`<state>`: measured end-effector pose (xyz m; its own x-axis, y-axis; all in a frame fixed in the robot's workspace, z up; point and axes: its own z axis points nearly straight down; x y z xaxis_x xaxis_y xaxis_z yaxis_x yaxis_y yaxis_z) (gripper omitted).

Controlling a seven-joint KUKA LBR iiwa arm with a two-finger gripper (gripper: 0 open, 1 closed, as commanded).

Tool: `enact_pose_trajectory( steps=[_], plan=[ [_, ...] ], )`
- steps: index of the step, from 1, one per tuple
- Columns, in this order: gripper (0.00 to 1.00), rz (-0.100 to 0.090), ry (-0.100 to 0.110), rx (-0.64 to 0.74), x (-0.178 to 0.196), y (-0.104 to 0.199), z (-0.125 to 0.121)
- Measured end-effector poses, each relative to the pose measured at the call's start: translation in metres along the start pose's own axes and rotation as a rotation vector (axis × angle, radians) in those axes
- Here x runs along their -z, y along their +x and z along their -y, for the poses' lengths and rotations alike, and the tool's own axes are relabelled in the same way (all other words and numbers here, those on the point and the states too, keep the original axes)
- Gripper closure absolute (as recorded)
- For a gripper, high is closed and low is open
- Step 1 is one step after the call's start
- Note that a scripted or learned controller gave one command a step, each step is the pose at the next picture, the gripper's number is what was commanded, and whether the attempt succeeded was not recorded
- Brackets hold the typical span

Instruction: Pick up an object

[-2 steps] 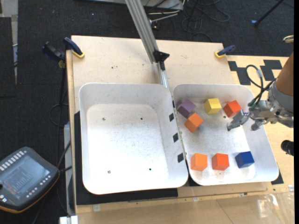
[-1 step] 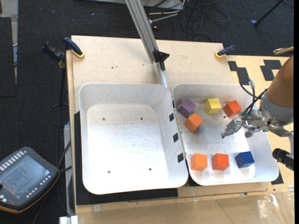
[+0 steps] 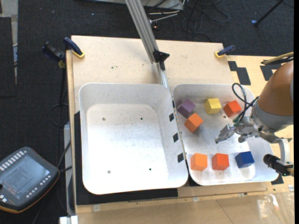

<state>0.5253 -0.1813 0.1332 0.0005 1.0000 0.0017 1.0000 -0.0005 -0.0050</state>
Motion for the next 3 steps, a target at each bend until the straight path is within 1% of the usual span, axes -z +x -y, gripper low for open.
enact_pose_trajectory(
  steps=[1, 2, 3],
  plan=[
    [1.00, 0.002, -0.006, 0.000, 0.013, -0.001, -0.001],
    [1.00, 0.004, -0.013, 0.004, 0.076, 0.002, -0.007],
    [1.00, 0.003, -0.009, 0.003, 0.093, 0.002, -0.008]
  ],
)
